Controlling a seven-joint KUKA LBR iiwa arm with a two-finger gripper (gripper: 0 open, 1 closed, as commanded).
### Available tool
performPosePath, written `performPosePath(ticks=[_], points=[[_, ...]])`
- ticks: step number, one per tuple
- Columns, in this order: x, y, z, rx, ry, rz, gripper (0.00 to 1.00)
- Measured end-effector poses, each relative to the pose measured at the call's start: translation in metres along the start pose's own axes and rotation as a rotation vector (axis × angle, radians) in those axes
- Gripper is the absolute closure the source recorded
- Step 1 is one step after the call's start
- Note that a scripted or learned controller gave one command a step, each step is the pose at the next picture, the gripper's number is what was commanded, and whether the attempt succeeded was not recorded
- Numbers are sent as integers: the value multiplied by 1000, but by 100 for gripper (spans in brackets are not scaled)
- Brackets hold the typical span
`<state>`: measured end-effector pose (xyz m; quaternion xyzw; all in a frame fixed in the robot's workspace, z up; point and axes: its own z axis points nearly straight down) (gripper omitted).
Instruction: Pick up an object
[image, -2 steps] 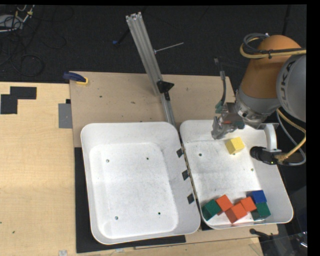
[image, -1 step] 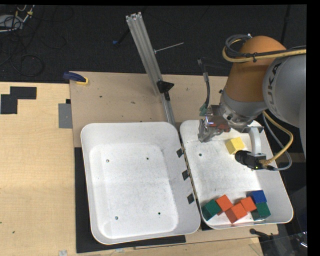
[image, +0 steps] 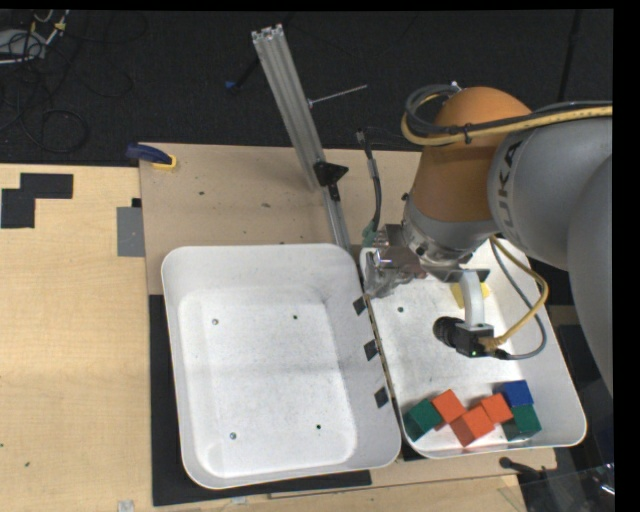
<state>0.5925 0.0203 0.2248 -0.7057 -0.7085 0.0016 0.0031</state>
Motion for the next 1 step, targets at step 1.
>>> performPosePath(ticks=[1], points=[[49, -10, 9, 0, 0, 1, 100]])
